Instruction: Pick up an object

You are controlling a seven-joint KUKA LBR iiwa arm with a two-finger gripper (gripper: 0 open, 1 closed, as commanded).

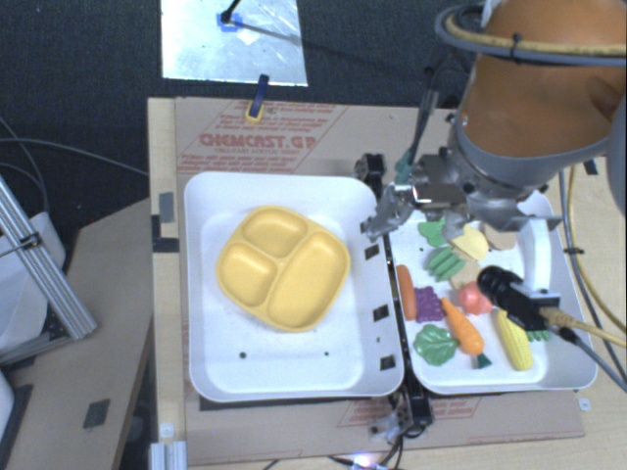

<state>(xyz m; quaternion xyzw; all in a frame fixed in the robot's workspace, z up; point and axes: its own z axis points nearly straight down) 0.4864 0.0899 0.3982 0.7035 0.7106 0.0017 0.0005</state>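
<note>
Arm: the grey KUKA arm, its orange band bulking large at upper right, leans in over the back of the right bin (560,362).
Claw: the gripper (382,218) hangs above the rim where the two bins meet, near their far corners; open or closed cannot be told from this angle.
Pickable objects: a cluster of toy foods lies in the right bin, below and to the right of the gripper and apart from it.
Nearest the divide: a slim orange piece (405,290) lies lengthwise just inside the bin's left wall, with a purple grape bunch (428,304) touching its right side.
Centre of the pile: a carrot with a green top (464,329) slants beside the grapes, a pink-red piece (473,299) just above it.
Front row: a green leafy piece (435,345) sits near the front wall; a yellow corn cob (515,339) lies to the right of the carrot.
Back row: green pea pods (444,260) and a pale yellow wedge (470,243) rest close under the wrist, partly hidden by it.
Left bin: the left bin (211,360) carries a yellow three-compartment plate (282,267), set near its middle.
Bench: both bins rest on a cardboard sheet with red lettering (260,140); a shiny foil sheet (235,27) lies on the dark floor beyond.
</note>
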